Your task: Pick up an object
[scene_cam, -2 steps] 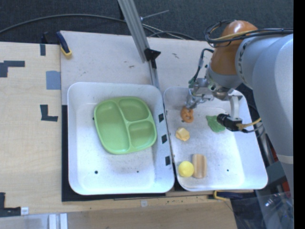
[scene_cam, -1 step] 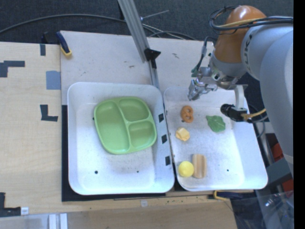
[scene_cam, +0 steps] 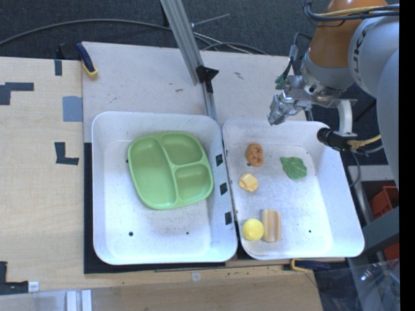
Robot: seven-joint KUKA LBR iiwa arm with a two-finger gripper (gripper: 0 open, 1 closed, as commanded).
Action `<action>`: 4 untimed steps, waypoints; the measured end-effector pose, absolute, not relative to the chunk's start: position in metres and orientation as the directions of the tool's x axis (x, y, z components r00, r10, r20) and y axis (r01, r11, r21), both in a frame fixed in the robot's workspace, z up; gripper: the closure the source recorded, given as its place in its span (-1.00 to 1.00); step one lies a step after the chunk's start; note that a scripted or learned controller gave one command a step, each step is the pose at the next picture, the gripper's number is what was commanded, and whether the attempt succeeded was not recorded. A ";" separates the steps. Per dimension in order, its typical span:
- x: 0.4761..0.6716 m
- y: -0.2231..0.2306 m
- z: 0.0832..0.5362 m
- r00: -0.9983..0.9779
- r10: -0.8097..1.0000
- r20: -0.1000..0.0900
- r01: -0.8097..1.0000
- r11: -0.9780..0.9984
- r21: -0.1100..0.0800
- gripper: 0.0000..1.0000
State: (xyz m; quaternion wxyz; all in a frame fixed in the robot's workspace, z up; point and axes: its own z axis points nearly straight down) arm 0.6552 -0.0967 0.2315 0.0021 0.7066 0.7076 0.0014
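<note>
**Camera view: pincer over the right bin, nothing lifted yet**

Camera view from above takes in two white bins set side by side on the bench (scene_cam: 149, 76). The left bin (scene_cam: 107, 173) carries a green divided plate (scene_cam: 171, 170), lying flat near its middle. The right bin (scene_cam: 331, 199) carries five small things, all resting on its floor: a brown knobbly piece (scene_cam: 254, 154) near the far left, a green leafy piece (scene_cam: 294, 167) to its right, a pale yellow lump (scene_cam: 248, 183) below the brown one, and, near the front, a yellow ball (scene_cam: 253, 229) touching or just beside a tan block (scene_cam: 271, 225).

The grey arm (scene_cam: 369, 50) is seen reaching in from the right, and its pincer (scene_cam: 280, 113) is held above the far rim of the right bin, pointing downward. Whether the pincer is released or clenched cannot be told at this size and angle. Nothing is seen between its tips.

As to progress, the task is judged to be at an early stage. No thing has been raised from the bin floor, and none is seen disturbed or tilted. The pincer is nearest the brown piece and the green piece, yet apart from both. What remains is judged to be the whole of the work: a thing is to be chosen, the pincer lowered over it, closed on it, and the thing lifted clear.
</note>
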 end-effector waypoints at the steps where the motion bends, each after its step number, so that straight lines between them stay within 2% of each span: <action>1: 0.656 -0.096 0.278 -0.002 1.000 0.000 1.000 0.002 0.004 1.00; 2: 0.635 -0.051 0.258 -0.005 1.000 0.000 1.000 0.005 -0.004 1.00; 4: 0.590 0.061 0.244 -0.007 1.000 0.001 1.000 0.007 -0.005 1.00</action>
